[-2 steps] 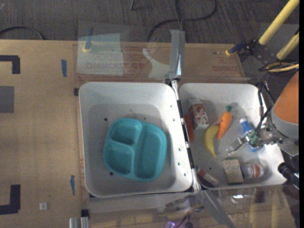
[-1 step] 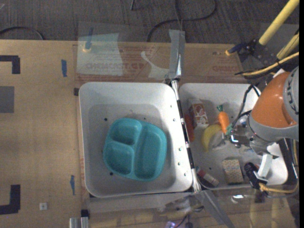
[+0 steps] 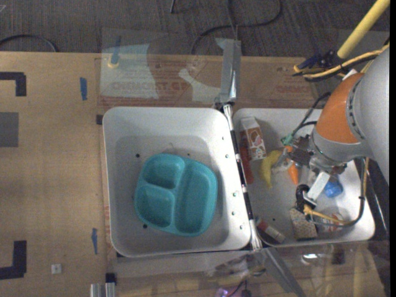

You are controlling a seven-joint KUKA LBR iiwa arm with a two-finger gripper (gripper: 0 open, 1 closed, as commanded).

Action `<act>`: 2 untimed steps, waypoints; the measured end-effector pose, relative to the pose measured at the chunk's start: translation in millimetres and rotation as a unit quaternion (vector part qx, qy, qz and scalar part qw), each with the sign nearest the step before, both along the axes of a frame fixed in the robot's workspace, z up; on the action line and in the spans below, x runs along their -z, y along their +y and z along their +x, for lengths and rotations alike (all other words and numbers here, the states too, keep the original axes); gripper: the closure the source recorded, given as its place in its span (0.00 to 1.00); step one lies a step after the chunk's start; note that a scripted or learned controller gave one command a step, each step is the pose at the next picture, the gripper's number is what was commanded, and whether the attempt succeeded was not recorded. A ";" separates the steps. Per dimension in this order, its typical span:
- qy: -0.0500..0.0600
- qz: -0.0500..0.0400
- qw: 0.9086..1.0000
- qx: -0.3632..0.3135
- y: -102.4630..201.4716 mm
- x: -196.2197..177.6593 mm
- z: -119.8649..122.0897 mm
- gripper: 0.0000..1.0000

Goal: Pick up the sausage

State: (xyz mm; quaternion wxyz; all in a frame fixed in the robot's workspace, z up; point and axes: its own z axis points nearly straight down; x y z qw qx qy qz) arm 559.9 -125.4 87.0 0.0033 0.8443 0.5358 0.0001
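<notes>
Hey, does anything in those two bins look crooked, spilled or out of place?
Nothing looks spilled. The teal divided tray sits askew in the left bin, and the sausage lies tight along the left wall of the right bin.

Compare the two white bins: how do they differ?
The left bin holds one thing, a teal divided plate; the right bin holds several small ones, among them a sausage and a banana. The arm reaches over the right bin, not the left bin. Both are white, shallow and roughly square.
</notes>
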 end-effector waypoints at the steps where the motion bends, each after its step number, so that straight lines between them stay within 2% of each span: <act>1: 0.001 -0.001 1.000 -0.003 1.3 -7.9 1.1 1.00; 2: 0.004 0.002 0.997 -0.073 82.9 -212.0 28.8 1.00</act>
